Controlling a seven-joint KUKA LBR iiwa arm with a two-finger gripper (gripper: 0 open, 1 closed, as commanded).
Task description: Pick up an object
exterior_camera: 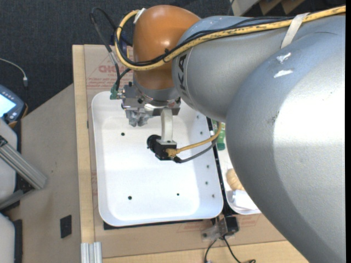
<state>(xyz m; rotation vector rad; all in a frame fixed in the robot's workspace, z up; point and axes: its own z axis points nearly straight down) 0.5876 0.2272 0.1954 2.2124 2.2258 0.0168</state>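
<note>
Okay, quick pass from my remote feed. The arm reaches in from the right and covers much of the frame, with the orange band above the wrist. The gripper hangs over the far half of the left bin, pointing down at the white floor and closer to the bin's left wall than its right. I cannot tell whether the gripper is open or closed; the wrist body blocks that from this angle.

The things I can make out for picking sit in the right bin, which is mostly under the arm. A green object lies against that bin's left wall. A tan object lies nearer the camera along the same wall, partly covered by the arm, shape unclear. Both are well apart from the gripper, in the other bin.

The left bin's floor shows a few small dark dots. Both bins rest on the brown bench.
</note>
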